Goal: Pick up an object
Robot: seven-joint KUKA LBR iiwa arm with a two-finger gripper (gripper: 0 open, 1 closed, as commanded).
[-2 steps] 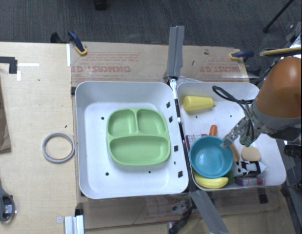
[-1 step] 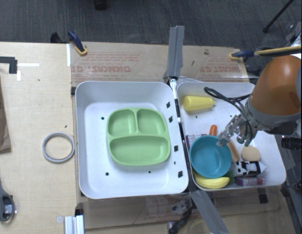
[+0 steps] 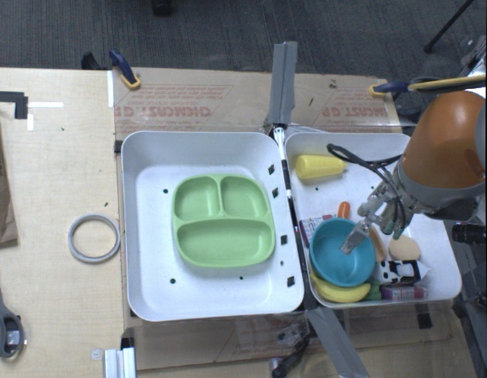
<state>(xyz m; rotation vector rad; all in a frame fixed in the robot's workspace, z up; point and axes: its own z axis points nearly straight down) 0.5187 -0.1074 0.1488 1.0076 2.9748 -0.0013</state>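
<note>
R bin [image 3: 361,181], near edge: yellow banana-shaped obj [image 3: 341,293] touching the blue bowl [image 3: 331,263], w/ a blk-and-white item [image 3: 401,271] just to its right. Gripper [image 3: 355,241] reaches down from the right into the bowl; claw state: can't tell, tips too blurred. Farther back: beige egg-like obj [image 3: 405,249], small orange piece [image 3: 344,209], yellow obj [image 3: 320,166] at far side; L bin [image 3: 149,211] holds a green divided plate [image 3: 223,220].
</note>
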